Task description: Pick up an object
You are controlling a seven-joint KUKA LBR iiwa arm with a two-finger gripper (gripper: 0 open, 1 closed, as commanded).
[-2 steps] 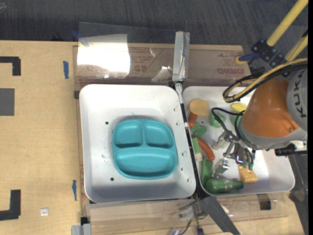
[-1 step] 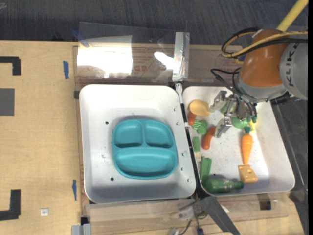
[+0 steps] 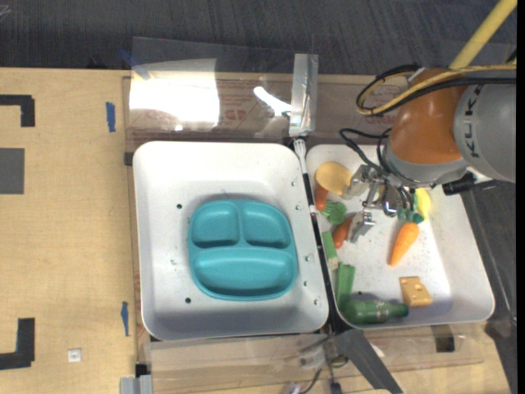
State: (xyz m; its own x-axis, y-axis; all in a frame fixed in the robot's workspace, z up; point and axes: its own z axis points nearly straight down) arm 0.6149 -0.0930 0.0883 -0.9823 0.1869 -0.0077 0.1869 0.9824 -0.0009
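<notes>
The right bin (image 3: 469,279) holds several toy foods. An orange carrot (image 3: 402,243) lies near its middle, and a yellow piece with a green end (image 3: 422,204) is just above it. A tan round piece (image 3: 331,175) sits at the back left, with a small green-and-orange piece (image 3: 332,213) below it. A dark green bottle (image 3: 374,309) lies along the front wall beside a tan block (image 3: 415,291). My gripper (image 3: 373,214) hangs over the bin's back middle, left of the carrot, open, with nothing seen between its fingers.
The left bin (image 3: 156,220) carries a teal divided plate (image 3: 242,247). A clear plastic sheet (image 3: 213,97) lies behind the bins. The arm's orange band (image 3: 426,130) and black cables (image 3: 385,97) hang over the right bin's back edge. A green stick (image 3: 345,279) lies near the divider.
</notes>
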